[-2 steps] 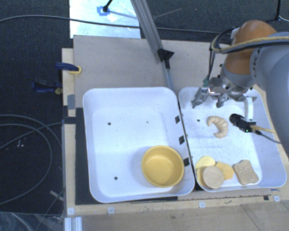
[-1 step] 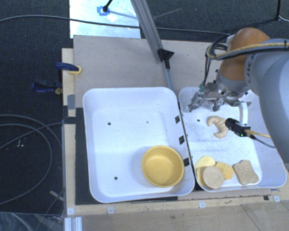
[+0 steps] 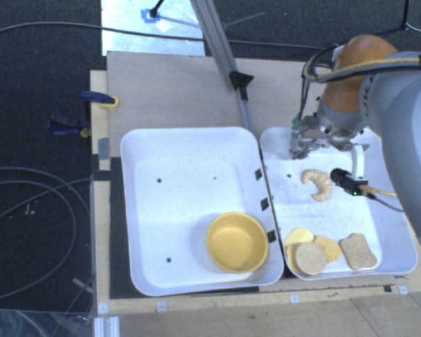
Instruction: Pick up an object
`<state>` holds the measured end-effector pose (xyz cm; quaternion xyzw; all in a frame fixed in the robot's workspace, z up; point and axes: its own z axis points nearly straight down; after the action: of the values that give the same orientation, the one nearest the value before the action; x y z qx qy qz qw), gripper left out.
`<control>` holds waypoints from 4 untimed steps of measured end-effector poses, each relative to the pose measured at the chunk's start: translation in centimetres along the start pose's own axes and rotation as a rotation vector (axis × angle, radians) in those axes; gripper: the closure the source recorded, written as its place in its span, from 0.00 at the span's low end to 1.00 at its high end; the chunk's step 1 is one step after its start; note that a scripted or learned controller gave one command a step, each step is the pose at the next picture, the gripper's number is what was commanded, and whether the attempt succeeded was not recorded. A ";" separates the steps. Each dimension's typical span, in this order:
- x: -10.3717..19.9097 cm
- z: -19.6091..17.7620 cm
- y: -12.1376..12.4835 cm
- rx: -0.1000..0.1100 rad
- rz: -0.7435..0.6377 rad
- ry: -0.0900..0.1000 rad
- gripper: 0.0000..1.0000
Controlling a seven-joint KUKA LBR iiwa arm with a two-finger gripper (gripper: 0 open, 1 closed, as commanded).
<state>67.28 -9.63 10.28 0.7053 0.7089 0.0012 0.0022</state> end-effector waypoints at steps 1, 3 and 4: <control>-0.4 -6.4 -0.1 -0.002 0.005 0.001 1.00; 0.2 -12.6 1.0 0.001 -0.002 0.001 1.00; 6.2 -13.6 0.9 0.001 -0.006 0.003 1.00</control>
<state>68.13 -3.45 23.87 0.7032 0.7109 0.0020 0.0008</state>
